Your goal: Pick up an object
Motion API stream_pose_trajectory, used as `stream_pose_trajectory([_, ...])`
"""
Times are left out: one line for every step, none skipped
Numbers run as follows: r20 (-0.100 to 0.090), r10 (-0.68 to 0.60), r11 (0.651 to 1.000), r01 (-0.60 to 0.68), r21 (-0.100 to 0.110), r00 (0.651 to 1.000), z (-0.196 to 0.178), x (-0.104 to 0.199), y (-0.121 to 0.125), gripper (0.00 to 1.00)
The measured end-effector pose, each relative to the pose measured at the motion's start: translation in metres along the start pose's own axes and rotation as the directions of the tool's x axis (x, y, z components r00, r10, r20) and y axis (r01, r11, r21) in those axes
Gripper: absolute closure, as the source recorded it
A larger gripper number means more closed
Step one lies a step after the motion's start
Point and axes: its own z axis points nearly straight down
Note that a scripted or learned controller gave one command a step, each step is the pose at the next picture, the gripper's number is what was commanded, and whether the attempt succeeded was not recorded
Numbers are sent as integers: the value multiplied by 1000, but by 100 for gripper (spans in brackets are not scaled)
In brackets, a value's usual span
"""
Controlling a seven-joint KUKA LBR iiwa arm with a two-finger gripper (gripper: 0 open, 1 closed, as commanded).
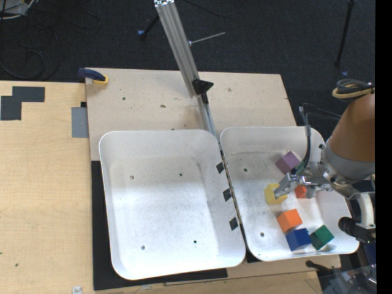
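My gripper (290, 187) hangs low in the right bin (257, 146), reaching in from the right. Its metal fingers stand close over a yellow object (272, 194) and a small red block (301, 192). A purple block (287, 162) lies just behind the gripper. Toward the bin's front sit an orange block (290, 220), a blue block (298, 239) and a green block (321, 236). I see nothing plainly held between the fingers.
The left bin (159, 146) stands beside the right one, with black clips (227, 194) along the shared wall. A slanted aluminium pole (181, 48) rises behind the bins. A yellow and blue clamp (94, 76) lies at the bench's back left.
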Motion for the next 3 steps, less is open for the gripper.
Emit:
stream_pose_trajectory([-1, 0, 1000, 0, 2, 1000, 59, 7, -8, 0])
stream_pose_trajectory([1, 8, 1000, -8, -3, 1000, 46, 4, -7, 100])
stream_pose_trajectory([3, -1, 1000, 1, -11, 1000, -17, 5, -9, 100])
